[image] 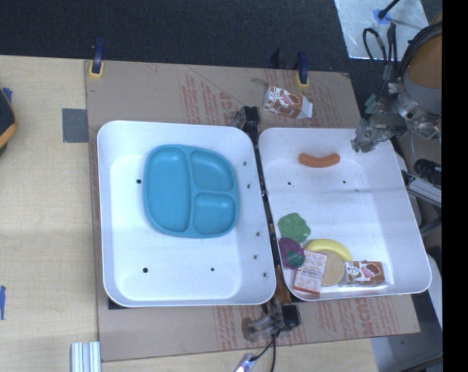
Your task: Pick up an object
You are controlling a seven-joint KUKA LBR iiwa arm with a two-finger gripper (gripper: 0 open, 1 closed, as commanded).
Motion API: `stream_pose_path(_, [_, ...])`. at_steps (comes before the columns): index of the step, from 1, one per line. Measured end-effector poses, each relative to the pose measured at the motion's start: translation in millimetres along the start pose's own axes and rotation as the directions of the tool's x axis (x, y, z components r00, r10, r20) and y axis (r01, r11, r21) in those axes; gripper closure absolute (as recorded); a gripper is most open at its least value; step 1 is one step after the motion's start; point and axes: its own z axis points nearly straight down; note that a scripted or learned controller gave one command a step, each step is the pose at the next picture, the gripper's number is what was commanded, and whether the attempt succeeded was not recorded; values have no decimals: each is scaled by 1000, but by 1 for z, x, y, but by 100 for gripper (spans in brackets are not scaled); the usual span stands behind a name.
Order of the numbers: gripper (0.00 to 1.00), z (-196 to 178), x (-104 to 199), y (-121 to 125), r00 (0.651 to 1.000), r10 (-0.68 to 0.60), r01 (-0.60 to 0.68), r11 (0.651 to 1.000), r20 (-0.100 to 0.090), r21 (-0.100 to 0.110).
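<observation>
We see the grey two-finger gripper [363,139] at the right white bin's [389,208] far right corner; whether spread or pinched, we cannot tell. Nearest candidate, the orange toy sausage [319,160], lies just beside it. Risk, we judge: descending here strikes the bin rim, missing the sausage

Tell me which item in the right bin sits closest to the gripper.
The sausage, lying alone near the right bin's far edge, just left of the gripper. The other items cluster in the bin's near corner.
</observation>
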Motion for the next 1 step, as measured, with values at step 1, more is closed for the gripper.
stream_pose_path(1, [0, 0, 0, 0, 1000, -1, 1, 1000, 0, 0])
